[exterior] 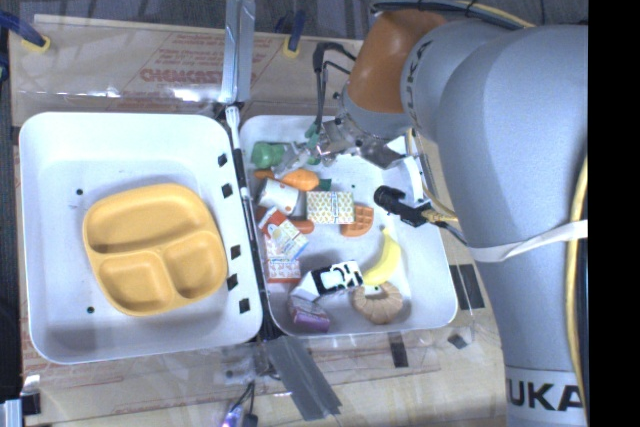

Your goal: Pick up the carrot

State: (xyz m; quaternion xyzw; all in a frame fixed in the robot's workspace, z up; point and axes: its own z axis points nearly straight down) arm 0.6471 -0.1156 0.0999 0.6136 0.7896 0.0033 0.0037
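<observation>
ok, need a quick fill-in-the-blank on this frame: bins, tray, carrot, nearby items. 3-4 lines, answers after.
1. The yellow tray lies in the ____ bin.
2. The carrot lies in the right bin with the banana; its colour is ____.
3. The tray has ____ compartments.
4. The gripper is over the ____ bin.

Missing words: left; orange; three; right

The arm [500, 165] hides the right bin's [440, 300] far right corner and runs off the bottom edge. Beside the carrot [300, 181], the gripper's [322, 147] tips blur into clutter.
</observation>
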